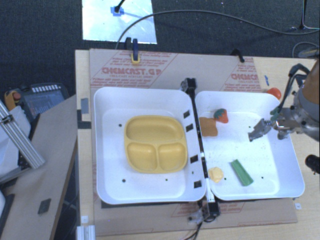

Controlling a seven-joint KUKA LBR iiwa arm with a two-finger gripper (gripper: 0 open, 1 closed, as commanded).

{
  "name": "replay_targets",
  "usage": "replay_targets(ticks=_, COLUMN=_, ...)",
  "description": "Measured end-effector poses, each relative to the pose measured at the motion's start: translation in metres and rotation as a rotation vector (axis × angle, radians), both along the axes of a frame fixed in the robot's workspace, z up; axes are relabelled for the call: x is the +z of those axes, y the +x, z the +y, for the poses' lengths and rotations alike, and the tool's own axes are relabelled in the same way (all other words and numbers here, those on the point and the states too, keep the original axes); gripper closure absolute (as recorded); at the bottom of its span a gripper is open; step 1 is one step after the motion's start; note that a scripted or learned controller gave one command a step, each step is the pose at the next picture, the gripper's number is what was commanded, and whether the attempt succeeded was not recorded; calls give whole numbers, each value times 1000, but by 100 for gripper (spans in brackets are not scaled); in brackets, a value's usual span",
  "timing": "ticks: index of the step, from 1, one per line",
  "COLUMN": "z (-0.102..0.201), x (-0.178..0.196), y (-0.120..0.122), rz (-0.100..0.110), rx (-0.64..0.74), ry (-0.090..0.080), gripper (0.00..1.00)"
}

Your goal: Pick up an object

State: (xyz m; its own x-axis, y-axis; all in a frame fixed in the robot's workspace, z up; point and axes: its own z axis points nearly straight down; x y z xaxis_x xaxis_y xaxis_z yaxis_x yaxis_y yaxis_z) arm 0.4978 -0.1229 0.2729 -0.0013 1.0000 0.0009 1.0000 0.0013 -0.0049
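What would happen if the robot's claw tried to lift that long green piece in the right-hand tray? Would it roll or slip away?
The green piece looks like a flat-sided bar lying on the right bin's floor, so it probably would not roll. It seems small and rigid, likely light. Its narrow width should fit the gripper, though it might skid across the smooth white floor if nudged.

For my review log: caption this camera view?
Gripper hovers over right bin holding toy foods; yellow tray in left bin.

The arm (pixel 307 101) is cut off by the right edge.
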Motion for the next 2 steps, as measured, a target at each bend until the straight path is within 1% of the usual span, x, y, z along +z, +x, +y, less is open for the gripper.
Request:
replay_targets(ticks=1, z=0, x=3, y=1, rz=-7, rx=2, ry=-1, gripper=0)
replay_targets(ticks=2, z=-1, x=-57, y=7, rz=-2, rx=0, ry=0, gripper=0)
